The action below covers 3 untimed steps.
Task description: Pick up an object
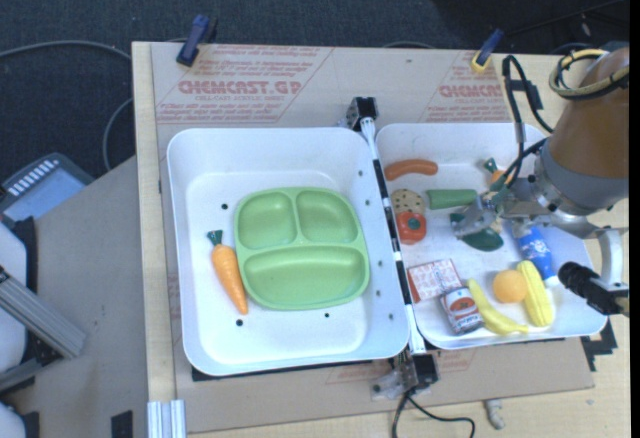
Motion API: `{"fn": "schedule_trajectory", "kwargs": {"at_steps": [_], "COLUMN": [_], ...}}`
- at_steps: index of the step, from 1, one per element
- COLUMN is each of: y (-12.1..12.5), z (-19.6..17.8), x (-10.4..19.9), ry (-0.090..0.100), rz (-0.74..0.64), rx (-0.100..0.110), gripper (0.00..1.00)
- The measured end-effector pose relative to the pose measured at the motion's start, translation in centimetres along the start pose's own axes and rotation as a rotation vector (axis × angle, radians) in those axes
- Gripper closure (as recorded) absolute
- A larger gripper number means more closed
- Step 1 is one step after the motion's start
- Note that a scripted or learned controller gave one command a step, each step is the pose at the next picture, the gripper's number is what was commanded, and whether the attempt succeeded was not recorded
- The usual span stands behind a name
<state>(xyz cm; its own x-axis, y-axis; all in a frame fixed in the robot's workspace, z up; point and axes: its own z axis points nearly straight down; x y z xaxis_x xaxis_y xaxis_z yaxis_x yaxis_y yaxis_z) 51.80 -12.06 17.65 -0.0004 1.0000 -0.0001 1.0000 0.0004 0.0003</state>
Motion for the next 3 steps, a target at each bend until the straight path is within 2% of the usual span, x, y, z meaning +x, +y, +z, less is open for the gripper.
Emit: {"fn": "schedule_trajectory", "kwargs": {"at_steps": [1, 2, 3], "y": [6.3, 6.4, 3.2], "z": [8.7, 7.6, -6.3], "x": [-3.0, -3.2, -1.4], "ry": [-0.006, -0.01, -0.001], "rz": [0.0, 0.0, -0.001], "rx": [-0.011, -0.018, -0.002], "gripper": [0.0, 1.0, 1.0]}}
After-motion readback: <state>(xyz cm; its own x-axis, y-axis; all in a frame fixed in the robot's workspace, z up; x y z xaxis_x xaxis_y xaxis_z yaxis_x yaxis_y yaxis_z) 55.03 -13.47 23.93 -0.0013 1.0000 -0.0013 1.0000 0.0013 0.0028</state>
